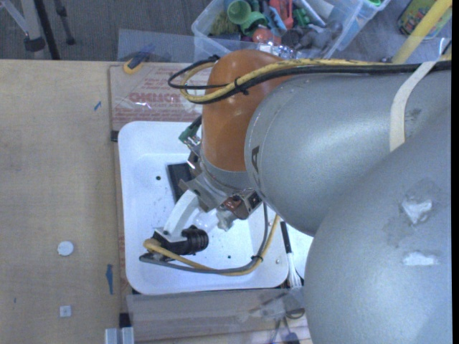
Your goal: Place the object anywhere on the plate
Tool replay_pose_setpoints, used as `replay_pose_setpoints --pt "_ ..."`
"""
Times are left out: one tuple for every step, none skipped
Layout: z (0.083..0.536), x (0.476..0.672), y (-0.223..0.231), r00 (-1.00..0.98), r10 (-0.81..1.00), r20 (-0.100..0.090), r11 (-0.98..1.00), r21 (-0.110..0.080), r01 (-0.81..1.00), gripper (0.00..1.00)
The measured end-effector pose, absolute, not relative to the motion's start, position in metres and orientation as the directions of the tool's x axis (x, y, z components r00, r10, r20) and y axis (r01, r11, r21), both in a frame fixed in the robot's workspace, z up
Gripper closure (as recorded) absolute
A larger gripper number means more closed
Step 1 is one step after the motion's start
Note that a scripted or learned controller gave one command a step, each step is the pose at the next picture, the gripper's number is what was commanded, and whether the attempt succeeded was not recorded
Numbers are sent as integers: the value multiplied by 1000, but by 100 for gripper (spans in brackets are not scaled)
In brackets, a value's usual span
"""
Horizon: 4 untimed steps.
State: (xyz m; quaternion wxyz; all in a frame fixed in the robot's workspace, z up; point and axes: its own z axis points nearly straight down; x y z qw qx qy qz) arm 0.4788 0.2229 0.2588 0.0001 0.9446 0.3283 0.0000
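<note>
The grey arm with its orange band reaches in from the right and covers most of the view. Its gripper (224, 205) hangs low over the middle of the left white bin (136, 192), pointing down towards the floor of the bin. A flat black object (178, 179) lies on the bin floor just left of the gripper, partly hidden by the wrist. A small green thing (191, 132) peeks out at the arm's edge near the bin's far side. The right bin is almost wholly hidden under the arm.
A clear tub of coloured toys (287, 9) stands behind the bench. A brown cardboard sheet (150, 95) lies behind the bin. Bare wooden bench (50, 156) stretches to the left, with a small white disc (65, 248) on it.
</note>
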Motion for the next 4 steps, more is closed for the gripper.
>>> replay_pose_setpoints --pt "177 501 98 925 380 -6 -925 -3 380 100" --pt "216 479 225 935 355 1 -935 0 355 100" --pt "93 510 170 850 527 -4 -850 -3 527 100" --pt "90 498 165 858 513 12 -858 1 513 100"
